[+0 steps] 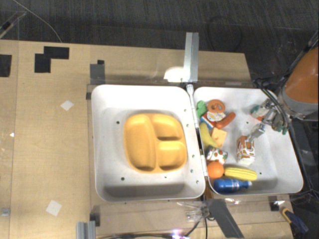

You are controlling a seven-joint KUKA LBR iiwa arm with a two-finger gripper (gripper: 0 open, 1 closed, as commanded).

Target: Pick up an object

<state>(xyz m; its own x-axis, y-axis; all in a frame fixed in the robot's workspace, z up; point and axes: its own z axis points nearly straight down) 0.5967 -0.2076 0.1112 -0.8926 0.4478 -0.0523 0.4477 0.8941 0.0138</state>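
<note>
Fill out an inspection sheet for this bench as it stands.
Surface: wooden bench bearing left bin and right bin, side by side.
Job's things: toy foods crowd the right bin's left side; small carton stands apart; corn cob and blue bottle near its front.
Clutter: yellow divided tray in the left bin.
Grippers: pincer above the carton, grasping nothing visible.
Cables: wires near the wrist.
Surroundings: dark floor beyond the bench.

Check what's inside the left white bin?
The left shallow white bin holds one thing: a yellow plastic tray with three compartments, lying flat near the middle. Its compartments look bare. Whatever is beneath the tray is covered.
</note>
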